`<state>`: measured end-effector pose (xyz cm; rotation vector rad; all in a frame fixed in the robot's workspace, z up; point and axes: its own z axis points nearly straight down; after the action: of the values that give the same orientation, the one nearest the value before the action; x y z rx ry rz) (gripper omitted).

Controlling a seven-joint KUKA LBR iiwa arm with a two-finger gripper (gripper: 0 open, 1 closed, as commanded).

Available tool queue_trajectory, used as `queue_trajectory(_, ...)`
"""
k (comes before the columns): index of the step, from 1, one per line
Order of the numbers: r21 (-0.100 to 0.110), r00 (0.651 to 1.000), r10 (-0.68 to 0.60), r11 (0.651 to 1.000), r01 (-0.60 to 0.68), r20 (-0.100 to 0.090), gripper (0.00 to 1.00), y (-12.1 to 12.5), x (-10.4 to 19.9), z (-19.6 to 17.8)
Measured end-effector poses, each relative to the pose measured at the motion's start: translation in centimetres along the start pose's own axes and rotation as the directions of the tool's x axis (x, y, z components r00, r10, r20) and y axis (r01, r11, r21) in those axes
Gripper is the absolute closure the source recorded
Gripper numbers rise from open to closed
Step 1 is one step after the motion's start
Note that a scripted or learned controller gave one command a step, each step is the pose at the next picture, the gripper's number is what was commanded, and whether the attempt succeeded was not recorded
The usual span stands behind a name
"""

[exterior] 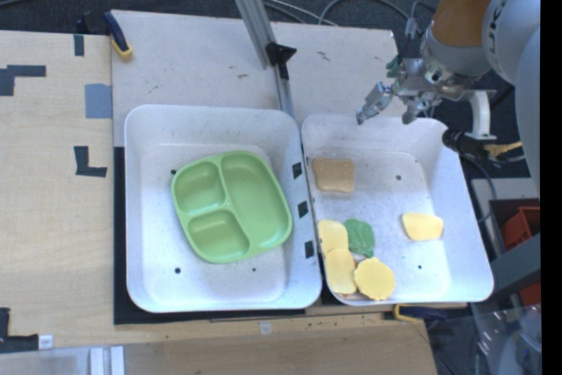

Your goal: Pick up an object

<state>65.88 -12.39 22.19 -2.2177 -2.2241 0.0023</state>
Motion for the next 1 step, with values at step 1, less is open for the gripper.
queue_trajectory(1, 0.0, 1.0, 0.0, 1.0, 0.0, 0.0, 0.0, 0.0, -0.01, 0.0)
